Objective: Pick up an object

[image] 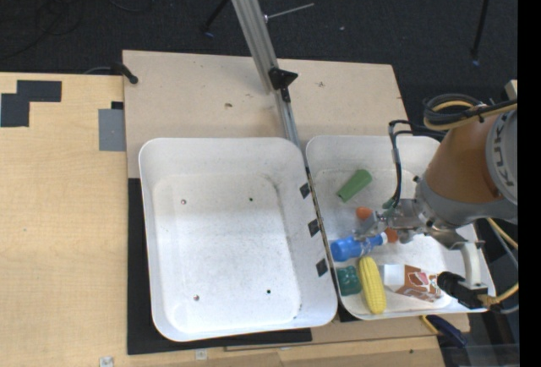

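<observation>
End effector (382, 230) blurred (fingers indistinct)

Bench (211, 95) bearing two white bins (169, 188)

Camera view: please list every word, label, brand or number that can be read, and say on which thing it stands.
"KU": dark letters, cut by the frame edge, on the orange band of the arm.
Brown-and-white packet in the right bin: it has a print, too blurred to read.
Blue bottle: any label is too small to read.
I can read no other text.
</observation>
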Available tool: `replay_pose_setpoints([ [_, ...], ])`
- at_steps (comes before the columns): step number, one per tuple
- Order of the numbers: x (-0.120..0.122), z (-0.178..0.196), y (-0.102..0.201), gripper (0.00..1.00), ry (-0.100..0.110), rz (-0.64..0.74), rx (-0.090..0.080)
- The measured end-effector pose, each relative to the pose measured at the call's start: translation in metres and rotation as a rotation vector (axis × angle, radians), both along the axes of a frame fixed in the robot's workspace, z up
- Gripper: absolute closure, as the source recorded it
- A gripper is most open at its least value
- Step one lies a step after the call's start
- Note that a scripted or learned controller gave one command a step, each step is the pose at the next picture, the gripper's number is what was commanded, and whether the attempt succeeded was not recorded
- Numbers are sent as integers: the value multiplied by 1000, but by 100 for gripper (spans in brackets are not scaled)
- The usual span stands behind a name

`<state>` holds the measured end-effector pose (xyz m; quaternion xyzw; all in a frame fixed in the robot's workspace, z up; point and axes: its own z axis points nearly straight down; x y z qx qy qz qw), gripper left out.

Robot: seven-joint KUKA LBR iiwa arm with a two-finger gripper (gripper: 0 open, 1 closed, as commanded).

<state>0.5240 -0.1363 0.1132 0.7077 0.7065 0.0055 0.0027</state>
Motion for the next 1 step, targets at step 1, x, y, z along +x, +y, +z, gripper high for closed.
replay_pose_setpoints([
  [1, 0, 12, -2, 100, -1, -6, -1],
])
